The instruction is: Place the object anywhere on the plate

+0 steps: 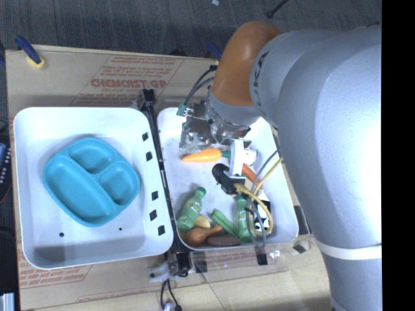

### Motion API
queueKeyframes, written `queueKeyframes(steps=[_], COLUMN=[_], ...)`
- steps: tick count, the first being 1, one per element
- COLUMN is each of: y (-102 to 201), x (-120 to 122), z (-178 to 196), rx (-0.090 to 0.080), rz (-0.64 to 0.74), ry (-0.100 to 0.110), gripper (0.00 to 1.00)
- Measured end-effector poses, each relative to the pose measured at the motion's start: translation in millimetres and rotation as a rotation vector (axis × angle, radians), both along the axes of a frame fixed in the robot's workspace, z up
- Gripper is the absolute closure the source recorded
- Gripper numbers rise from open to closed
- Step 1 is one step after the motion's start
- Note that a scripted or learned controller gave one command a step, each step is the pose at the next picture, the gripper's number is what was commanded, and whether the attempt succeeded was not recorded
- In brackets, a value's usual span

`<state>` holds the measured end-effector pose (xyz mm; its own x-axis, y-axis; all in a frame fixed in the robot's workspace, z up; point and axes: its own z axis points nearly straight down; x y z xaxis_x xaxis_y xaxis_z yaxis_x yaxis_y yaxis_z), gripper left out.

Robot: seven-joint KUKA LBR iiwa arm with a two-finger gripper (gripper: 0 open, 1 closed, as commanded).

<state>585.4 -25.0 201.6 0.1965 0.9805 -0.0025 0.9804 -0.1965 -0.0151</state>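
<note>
A blue plate (91, 180) with three compartments lies in the left bin (39, 135), and nothing sits on it. An orange carrot (202, 155) lies on its side near the back of the right bin (170, 125). My gripper (194, 140) hangs in the right bin directly above the carrot, its metal body close over the carrot's left half. Whether it touches the carrot is unclear. The grey arm with its orange band reaches in from the right and covers much of that bin.
At the front of the right bin lies a heap: a green bottle (192, 207), a second green bottle (241, 218), a green pod-like piece (224, 221), a pale yellow piece (203, 223) and a brown piece (206, 236). A black divider (157, 173) separates the bins.
</note>
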Motion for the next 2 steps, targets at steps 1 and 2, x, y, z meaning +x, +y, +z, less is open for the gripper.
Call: queueKeyframes(steps=[1,2], y=[73.3,71.2], x=[-22.0,-21.7], z=[-11.6,-11.3], rx=[0.000,-0.002], rz=[0.046,0.043], ry=[-0.003,-0.004], gripper=[1.00,0.00])
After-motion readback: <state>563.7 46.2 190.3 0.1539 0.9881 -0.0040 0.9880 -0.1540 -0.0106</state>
